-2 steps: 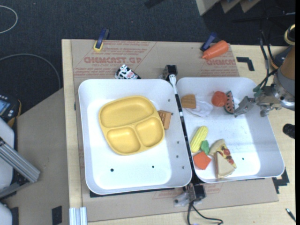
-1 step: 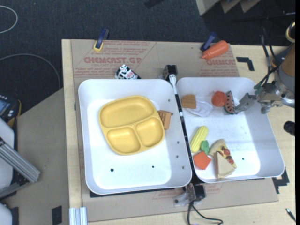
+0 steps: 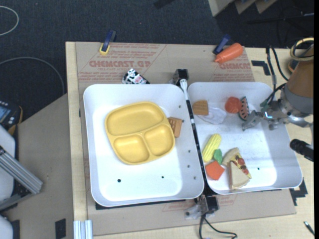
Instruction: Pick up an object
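Observation:
The right bin (image 3: 279, 178) holds several toy foods. At its back lie a brown toast square (image 3: 200, 107), a crumpled clear wrapper (image 3: 215, 114), a red tomato (image 3: 232, 104) and a dark watermelon slice (image 3: 243, 108). Toward the front are a yellow corn cob (image 3: 212, 145), a small green piece (image 3: 218, 155), an orange-red chunk (image 3: 215, 170) and a pizza slice (image 3: 237, 167). My gripper (image 3: 260, 125) hangs over the right part of this bin, just right of the watermelon slice. It is open, with nothing between its fingers.
The left bin (image 3: 99, 183) carries a yellow divided plate (image 3: 138, 132) with a brown cracker (image 3: 175, 126) at its right edge. Behind the bins lie a black-and-white toy (image 3: 133, 77), a yellow clamp (image 3: 106, 44) and an orange clamp (image 3: 229, 53).

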`<action>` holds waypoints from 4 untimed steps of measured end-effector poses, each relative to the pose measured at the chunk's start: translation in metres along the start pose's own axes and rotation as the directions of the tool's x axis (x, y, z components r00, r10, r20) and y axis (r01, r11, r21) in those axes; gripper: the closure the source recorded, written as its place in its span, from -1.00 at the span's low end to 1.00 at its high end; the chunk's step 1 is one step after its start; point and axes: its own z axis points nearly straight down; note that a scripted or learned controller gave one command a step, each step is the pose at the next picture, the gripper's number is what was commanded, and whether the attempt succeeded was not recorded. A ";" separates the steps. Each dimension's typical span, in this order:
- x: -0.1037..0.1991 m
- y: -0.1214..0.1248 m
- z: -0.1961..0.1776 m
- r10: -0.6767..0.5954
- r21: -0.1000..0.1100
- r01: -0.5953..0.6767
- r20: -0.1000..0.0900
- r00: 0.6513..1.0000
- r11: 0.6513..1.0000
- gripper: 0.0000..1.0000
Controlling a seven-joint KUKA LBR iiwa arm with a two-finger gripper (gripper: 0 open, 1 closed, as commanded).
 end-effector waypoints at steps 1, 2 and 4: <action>0.001 0.000 0.043 -0.001 -0.001 0.001 0.000 1.000 1.000 -1.00; 0.000 0.001 0.029 0.000 -0.007 0.000 0.003 1.000 1.000 1.00; -0.004 0.006 -0.059 -0.002 -0.013 0.002 0.005 1.000 1.000 1.00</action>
